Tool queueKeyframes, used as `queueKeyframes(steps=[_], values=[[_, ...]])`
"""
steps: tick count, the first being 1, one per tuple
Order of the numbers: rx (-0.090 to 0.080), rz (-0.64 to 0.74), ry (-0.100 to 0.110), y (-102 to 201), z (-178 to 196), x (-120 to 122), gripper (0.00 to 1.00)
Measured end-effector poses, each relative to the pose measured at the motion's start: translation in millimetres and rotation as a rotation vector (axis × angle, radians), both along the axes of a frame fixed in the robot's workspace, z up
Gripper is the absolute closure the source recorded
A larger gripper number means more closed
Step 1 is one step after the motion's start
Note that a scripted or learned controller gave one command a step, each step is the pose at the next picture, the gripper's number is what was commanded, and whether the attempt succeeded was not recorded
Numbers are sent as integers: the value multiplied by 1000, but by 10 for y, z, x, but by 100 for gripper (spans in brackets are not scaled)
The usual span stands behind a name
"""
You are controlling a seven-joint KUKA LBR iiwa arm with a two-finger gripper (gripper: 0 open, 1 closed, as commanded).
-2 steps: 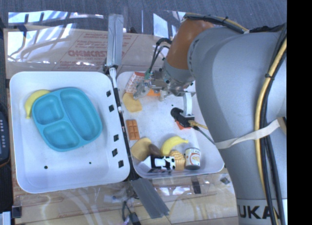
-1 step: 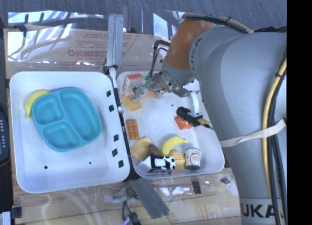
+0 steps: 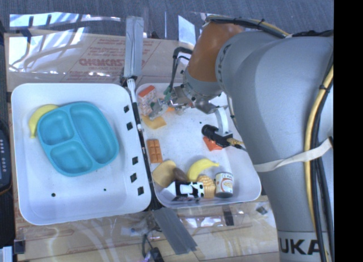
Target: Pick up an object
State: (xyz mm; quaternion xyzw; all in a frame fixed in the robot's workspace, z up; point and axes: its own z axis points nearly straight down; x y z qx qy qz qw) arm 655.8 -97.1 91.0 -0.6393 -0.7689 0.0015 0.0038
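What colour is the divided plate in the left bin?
Light blue divided plate, clearest in the camera view.

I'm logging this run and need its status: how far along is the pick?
Done: the arm has reached into the right bin, with the gripper low at its far left corner beside a small clear packet. In hand: nothing visibly lifted; whether the packet is gripped cannot be told. Left: the grasp and lift. The banana, can and toy cow lie untouched.

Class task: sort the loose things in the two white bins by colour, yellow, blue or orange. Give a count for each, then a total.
Yellow: 2, banana and banana
Blue: 1, divided tray
Orange: 3, wedge, ridged block, piece
Total: 6
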Motion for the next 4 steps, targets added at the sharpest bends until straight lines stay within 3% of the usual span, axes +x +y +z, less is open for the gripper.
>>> queueKeyframes(steps=[1, 3, 4], values=[[1, 308, -1, -292, 4, -91, 0], [-2, 69, -1, -59, -1, -4, 0], [-5, 137, -17, -340, 1025, -65, 0]])
